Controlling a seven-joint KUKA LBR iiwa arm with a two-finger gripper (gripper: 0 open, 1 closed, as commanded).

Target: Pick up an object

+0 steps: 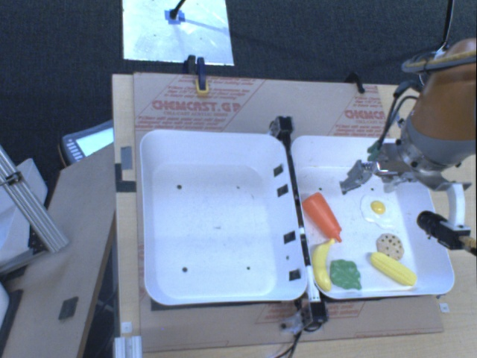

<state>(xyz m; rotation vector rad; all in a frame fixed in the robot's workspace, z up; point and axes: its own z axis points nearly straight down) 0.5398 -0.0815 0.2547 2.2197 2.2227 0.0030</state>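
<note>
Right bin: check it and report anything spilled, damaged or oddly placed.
Nothing stands out. The right bin holds a carrot, banana, green leaf, fried egg, cookie and corn cob, all lying loose and whole on its floor. The gripper hangs above the bin's upper part.

Dark speckled carpet [59, 43] covers the floor across the top of the frame. A shiny metal plate [177, 21] lies on it at upper center. The wooden bench [246, 95] has printed cardboard on top, held by a yellow clamp [201, 80]. Lower left, a tan side table [74, 237] and an aluminum rail [30, 207].
</note>
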